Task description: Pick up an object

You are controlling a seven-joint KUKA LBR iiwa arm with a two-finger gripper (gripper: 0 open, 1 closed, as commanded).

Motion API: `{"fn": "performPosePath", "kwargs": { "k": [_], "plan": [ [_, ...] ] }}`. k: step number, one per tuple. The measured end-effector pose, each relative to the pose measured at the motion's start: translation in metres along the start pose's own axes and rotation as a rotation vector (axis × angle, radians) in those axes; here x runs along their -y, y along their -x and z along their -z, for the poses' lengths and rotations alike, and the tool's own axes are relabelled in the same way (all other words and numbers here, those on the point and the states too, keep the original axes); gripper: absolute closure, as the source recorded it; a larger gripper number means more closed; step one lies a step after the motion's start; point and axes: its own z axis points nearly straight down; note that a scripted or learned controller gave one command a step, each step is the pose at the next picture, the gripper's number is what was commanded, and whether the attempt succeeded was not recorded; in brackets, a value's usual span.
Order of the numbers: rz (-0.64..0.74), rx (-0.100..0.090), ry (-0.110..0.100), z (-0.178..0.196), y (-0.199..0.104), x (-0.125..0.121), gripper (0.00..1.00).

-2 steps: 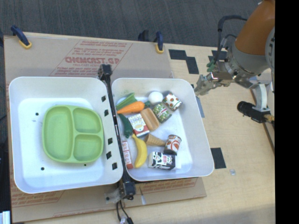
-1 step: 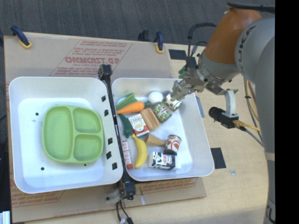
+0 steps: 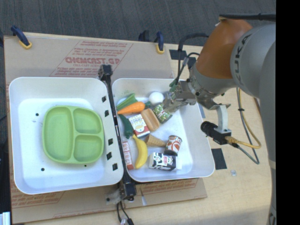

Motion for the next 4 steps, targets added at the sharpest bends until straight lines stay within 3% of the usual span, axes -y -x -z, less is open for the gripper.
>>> {"fn": "performPosePath", "kwargs": {
  "k": [1, 2, 3, 4],
  "plan": [
    [-0.002, 0.001, 0.000, -0.029, 0.016, -0.026, 1.00],
    [0.000, 0.000, 0.001, 0.004, -0.042, 0.016, 1.00],
    [0.000, 0.000, 0.001, 0.014, -0.085, 0.070, 1.00],
    [0.000, 0.000, 0.001, -0.025, -0.110, 0.079, 1.00]
  ]
}}
